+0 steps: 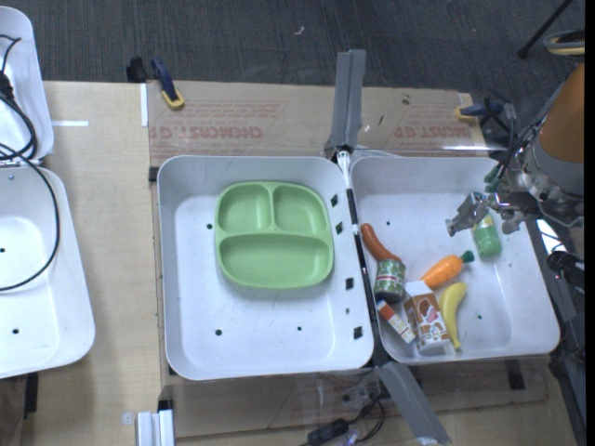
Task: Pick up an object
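The gripper (479, 214) hangs in the right bin (521, 342) at about two o'clock, and I cannot tell its state. A green bottle (486, 238) lies just under it. The bottle may slip aside if the closing is off-centre. The arm (564, 137) is cut off at the right.

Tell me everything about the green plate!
The green plate is a pale green, plastic-looking tray with rounded corners and three sections: two small ones at the far side and one wide one at the near side. It lies flat on the floor of the left bin, right way up, slightly turned. Nothing sits in it, and nothing else touches it.
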Robot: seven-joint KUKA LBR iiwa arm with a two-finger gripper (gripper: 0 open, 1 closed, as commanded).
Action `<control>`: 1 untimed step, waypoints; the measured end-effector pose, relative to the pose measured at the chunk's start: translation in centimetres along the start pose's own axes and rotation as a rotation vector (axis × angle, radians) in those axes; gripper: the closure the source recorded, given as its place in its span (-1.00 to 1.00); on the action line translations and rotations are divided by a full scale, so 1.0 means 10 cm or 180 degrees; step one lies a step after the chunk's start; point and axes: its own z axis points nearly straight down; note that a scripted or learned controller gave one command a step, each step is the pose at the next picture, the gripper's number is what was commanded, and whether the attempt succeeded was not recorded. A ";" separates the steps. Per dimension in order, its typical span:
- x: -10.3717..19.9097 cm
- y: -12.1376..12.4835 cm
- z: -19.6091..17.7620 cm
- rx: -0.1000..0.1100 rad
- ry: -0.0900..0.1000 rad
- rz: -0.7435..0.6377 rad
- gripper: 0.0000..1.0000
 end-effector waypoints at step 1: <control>-0.26 -0.45 1.00 -0.0004 0.0001 0.0399 -1.00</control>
